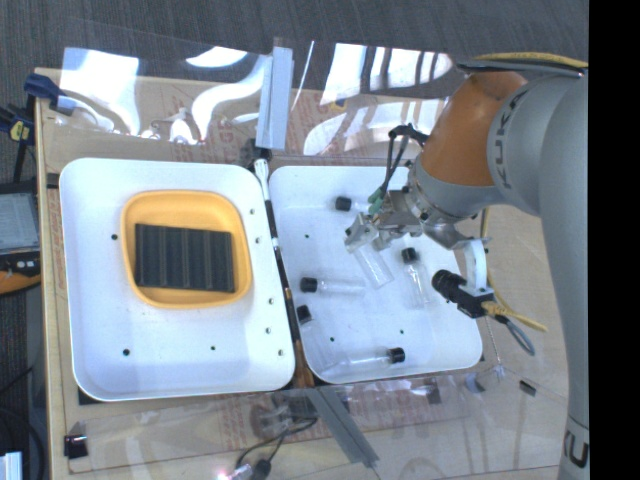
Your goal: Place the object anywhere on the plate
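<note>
The gripper (pixel 372 236) hangs low over the right bin (pixel 455 343), above clear vials (pixel 370 360) that are hard to make out. Whether it holds one, I cannot tell. The yellow plate (pixel 183 215) sits in the left bin (pixel 90 318).

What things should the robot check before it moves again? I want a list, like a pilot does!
1. Plate ready: ok. The yellow plate sits flat in the left bin, with a dark ridged insert in its middle.
2. Things to pick: ok. Several clear vials with black caps lie in the right bin, such as one near the front and one by the left wall.
3. Gripper placed: ok. The gripper is over the right bin, near a vial.
4. Vial held: cannot tell. The clear vial blurs into the white bin.
5. Path to plate: ok. Just the low wall between the bins lies on the way.
</note>
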Robot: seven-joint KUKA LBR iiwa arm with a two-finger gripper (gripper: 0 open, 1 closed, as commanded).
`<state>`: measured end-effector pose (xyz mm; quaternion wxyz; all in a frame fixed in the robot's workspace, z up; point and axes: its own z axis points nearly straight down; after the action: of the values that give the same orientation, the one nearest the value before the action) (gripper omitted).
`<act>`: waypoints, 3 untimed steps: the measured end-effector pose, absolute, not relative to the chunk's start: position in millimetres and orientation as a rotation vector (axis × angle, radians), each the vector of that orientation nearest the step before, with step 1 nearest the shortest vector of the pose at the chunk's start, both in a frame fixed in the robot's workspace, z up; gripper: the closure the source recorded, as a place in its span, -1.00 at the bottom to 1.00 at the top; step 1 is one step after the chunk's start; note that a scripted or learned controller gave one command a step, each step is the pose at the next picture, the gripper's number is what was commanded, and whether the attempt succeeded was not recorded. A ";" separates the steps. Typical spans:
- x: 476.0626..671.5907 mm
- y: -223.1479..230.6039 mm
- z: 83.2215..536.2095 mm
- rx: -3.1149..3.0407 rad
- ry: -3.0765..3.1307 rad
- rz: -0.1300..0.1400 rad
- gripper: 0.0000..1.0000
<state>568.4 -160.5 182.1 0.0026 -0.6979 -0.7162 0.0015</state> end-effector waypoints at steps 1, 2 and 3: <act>481.2 -129.7 159.9 -1.957 -2.451 0.003 1.00; 508.7 -57.2 215.6 -2.087 -2.345 0.004 1.00; 574.5 -38.7 190.0 -2.030 -2.392 0.005 1.00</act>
<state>574.5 -38.7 190.0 0.0021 -0.6469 -0.7625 0.0015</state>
